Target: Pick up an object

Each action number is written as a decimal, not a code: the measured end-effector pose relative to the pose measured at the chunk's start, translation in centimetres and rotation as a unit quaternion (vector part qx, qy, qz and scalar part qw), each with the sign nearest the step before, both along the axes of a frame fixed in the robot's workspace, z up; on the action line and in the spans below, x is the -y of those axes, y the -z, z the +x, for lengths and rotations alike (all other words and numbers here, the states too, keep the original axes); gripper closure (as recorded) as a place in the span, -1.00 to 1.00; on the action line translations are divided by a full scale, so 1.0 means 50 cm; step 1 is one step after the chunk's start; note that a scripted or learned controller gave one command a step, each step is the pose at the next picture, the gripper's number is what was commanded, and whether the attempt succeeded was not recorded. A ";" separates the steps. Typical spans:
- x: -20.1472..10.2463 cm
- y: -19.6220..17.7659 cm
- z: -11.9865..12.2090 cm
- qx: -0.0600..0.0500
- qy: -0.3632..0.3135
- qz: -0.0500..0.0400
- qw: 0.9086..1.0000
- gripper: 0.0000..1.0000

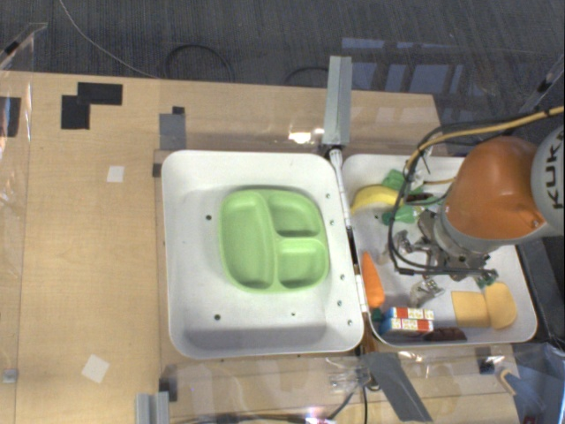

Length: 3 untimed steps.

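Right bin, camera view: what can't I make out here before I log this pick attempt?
- End effector: open or shut is unreadable; the arm's orange band and cables cover it from above.
- Right bin floor under the arm: hidden by the arm.
- Yellow item: partly covered by green pieces and cables, so its shape is unclear.
- Small box: label too small to read.
- Carrot and sponge show clearly.

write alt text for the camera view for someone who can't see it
A grey-and-orange robot arm reaches down into the right white bin among a carrot, banana and yellow sponge. The left bin holds a green divided tray.
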<state>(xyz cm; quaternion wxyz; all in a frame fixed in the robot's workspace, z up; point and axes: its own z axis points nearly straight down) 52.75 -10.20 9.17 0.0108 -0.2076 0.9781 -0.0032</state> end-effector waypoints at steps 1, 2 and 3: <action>0.070 -0.047 0.163 -0.004 -0.117 -0.002 0.993 -1.00; 0.039 0.006 0.240 -0.004 -0.073 0.000 0.997 -1.00; 0.096 0.003 0.106 -0.004 0.077 0.001 0.997 -1.00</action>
